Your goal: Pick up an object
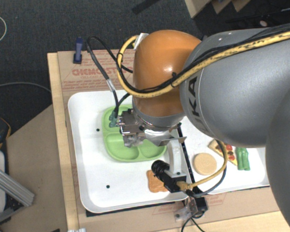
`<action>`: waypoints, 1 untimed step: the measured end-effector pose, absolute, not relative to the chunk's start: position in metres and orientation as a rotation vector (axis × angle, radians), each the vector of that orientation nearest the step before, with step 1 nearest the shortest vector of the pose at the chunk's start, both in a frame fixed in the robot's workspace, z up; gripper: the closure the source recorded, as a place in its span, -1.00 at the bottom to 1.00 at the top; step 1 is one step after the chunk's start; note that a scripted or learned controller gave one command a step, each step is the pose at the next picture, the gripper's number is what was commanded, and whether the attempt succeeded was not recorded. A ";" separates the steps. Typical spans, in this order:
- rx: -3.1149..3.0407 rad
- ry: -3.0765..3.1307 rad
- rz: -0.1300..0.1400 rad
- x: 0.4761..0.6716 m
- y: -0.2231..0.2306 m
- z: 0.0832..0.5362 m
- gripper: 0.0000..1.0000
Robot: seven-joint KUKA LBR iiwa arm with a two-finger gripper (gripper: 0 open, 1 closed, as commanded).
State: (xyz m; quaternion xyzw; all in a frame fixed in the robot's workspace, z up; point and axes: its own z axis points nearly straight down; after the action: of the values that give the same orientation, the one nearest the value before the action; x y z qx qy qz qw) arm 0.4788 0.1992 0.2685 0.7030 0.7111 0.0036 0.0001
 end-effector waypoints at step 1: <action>2.214 2.220 0.011 0.605 0.226 0.255 1.00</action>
State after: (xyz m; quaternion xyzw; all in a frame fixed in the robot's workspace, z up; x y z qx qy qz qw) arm 0.6051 0.2256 0.2553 0.7062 0.7080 0.0036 0.0030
